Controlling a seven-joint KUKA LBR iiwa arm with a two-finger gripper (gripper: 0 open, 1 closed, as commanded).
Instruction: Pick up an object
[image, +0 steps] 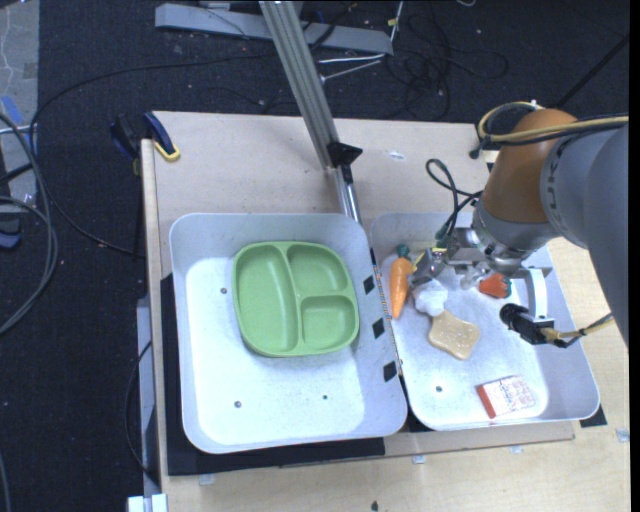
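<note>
You've got two white bins on the bench. The left bin (200, 400) carries a green divided plate (296, 298), sitting toward its far side. The right bin (570, 390) has the loose items: an orange carrot (399, 284) against its left wall, a small white lump (431, 298) just right of the carrot, a tan bread slice (453, 335) just nearer than the lump, a red-and-white packet (509, 396) at the near right, and a red-orange piece (493, 287) under the arm. Your gripper (437, 264) hangs over the far left part of the right bin, just above the white lump and beside the carrot's top. You can't tell its opening from here; nothing visibly held.
</note>
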